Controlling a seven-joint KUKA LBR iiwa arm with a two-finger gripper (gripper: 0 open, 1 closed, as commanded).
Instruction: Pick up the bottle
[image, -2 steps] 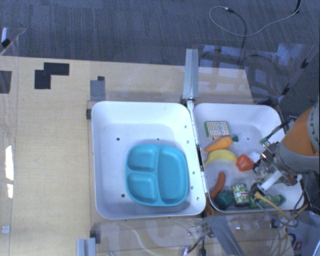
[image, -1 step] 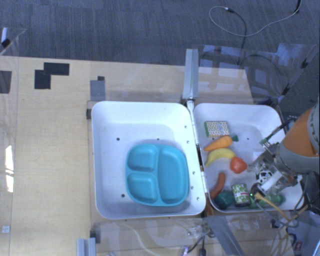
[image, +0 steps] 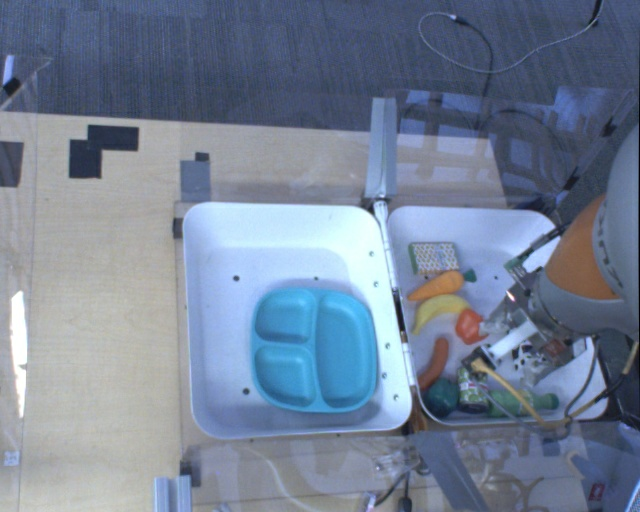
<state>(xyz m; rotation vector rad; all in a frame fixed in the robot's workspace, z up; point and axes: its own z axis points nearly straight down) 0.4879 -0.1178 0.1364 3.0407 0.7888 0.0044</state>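
Two white bins side by side. Left bin (image: 215, 300) holds a blue sectioned tray (image: 313, 350), sitting toward its near-right part. Right bin (image: 500, 225) has all the clutter, mostly along its left wall and near edge.

Arm (image: 590, 265) comes in from the right, orange band visible, wrist low over the right bin's near-right area. Gripper (image: 510, 345) is just above the pile at the near edge — can't tell its state, too much cable and hardware in the way.

Contents of the right bin, roughly big to small: a dark green item with a green neck lying flat along the near edge, which I take to be the bottle (image: 505, 400); yellow banana (image: 440, 312); orange carrot (image: 436, 286); a patterned sponge-like block (image: 433, 257) at the far-left; a reddish sausage shape (image: 434, 362); a teal round thing (image: 440, 398) in the near-left corner; a small red-orange piece (image: 469, 325) next to the banana.

Bottle lies on its side, just beside the teal item, with a thin yellow stick (image: 500, 380) across or right against it — can't resolve which.

Step, as I read it: approach/descent over the target, grasp not confirmed. Nothing visibly lifted.

Next move needs the gripper aligned across the bottle's short axis, coming down clear of the yellow stick and teal neighbour. Bin wall is close on the near side, so little room for error.
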